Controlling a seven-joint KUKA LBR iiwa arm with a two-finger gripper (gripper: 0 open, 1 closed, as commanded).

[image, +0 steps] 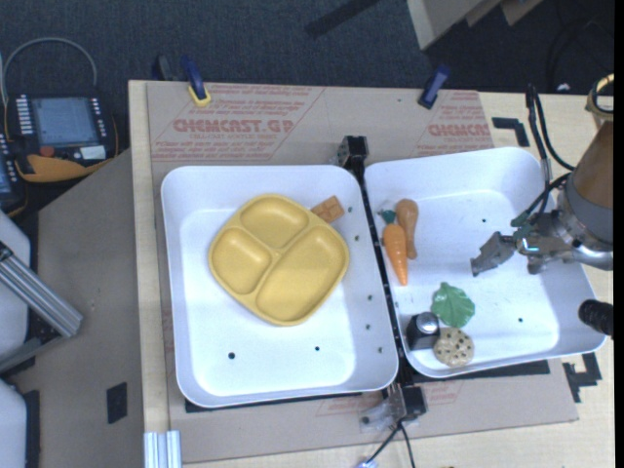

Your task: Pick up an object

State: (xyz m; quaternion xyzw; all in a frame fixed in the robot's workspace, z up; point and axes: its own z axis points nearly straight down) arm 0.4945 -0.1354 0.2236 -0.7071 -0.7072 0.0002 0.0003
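Note:
The right bin (507, 178) holds an orange carrot (396, 250) and a brownish carrot-like piece (408, 224) at its left side. A green leafy toy (453, 304), a speckled cookie (453, 346) and a small black and silver round object (422, 330) lie at its front left. My gripper (500, 243) hovers over the right part of this bin, its fingers apart with nothing between them. It is well to the right of the carrots and above and to the right of the green toy.
In the left bin (195, 291) lies a yellow divided plate (280, 258), with a small orange-brown block (329, 209) at the plate's back right edge. Bare white floor shows in the middle of the right bin, under the gripper.

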